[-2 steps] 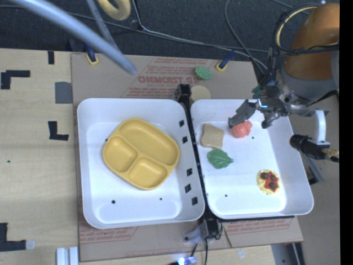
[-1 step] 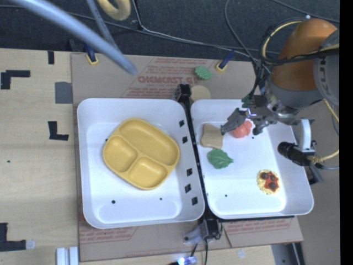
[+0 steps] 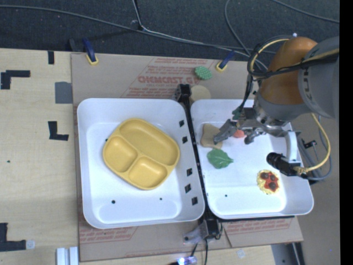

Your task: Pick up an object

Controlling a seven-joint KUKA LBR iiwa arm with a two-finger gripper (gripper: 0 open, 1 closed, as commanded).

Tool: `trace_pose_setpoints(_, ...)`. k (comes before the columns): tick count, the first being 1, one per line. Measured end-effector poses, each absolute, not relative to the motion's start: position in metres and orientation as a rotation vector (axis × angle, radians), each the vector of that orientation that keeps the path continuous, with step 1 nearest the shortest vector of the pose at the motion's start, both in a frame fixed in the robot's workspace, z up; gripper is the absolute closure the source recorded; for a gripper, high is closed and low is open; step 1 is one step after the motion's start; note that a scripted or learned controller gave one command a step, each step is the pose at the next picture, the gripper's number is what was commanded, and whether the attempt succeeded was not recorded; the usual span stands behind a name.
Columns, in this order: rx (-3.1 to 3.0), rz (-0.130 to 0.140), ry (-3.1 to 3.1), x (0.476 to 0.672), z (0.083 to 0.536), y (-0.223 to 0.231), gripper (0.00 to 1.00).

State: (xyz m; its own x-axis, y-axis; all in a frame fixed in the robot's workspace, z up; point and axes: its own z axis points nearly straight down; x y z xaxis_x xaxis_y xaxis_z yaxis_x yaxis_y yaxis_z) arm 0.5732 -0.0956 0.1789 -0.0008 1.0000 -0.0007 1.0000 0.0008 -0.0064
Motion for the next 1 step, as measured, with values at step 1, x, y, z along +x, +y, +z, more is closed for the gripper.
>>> trace_pose_setpoints(1, -2.217, 0.008, -2.219, 0.5686, 0.1148, -0.0940, 0.00)
